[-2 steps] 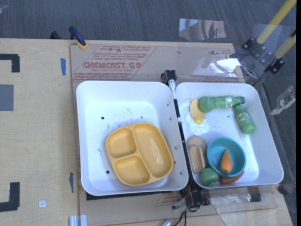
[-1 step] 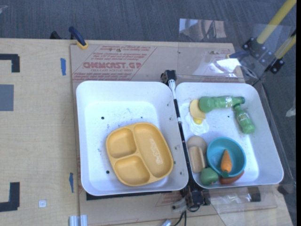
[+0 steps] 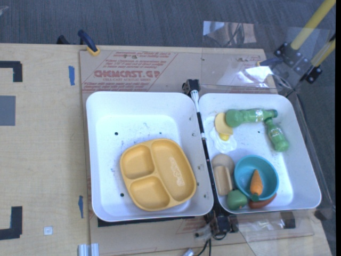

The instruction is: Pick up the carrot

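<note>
An orange carrot (image 3: 256, 182) lies tilted inside a blue bowl (image 3: 242, 174) near the front of the right bin (image 3: 303, 159), 1 of 2 white bins on the worktop. The end effector's state cannot be told here. The bowl's wall crowds the carrot, so a descending grasp could strike the rim, tip the bowl or slide off the tapered body. A green round fruit (image 3: 237, 199) and a bread roll (image 3: 222, 176) sit just beside the bowl and could be nudged. The left bin (image 3: 106, 121) carries a yellow divided plate (image 3: 157, 173).
</note>
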{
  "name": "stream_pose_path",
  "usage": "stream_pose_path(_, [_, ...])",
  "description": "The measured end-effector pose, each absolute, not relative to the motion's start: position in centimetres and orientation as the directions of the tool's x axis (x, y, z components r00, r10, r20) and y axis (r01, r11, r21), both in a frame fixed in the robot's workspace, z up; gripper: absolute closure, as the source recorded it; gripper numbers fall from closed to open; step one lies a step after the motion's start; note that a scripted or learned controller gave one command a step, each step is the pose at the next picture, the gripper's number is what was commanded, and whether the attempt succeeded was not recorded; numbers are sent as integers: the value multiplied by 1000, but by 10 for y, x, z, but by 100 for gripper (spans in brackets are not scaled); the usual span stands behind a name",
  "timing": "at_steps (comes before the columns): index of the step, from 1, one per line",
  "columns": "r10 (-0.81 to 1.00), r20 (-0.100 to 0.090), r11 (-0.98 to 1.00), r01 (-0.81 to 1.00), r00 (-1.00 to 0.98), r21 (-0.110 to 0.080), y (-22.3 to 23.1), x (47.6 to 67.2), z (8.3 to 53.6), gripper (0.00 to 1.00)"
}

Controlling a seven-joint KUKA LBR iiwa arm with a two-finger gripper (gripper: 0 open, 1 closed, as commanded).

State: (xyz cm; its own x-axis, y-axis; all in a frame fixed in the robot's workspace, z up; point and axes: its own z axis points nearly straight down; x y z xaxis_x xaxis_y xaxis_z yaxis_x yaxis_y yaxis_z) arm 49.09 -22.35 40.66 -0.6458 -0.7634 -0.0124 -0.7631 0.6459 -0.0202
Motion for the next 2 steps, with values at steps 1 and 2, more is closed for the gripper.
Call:
stream_pose_path(1, [-763,-12,646,-763,-646,-19,-223,491,406,0])
stream_pose_path(2, [-944,-4,330,-944,-330,-1,-222,483,330,0])
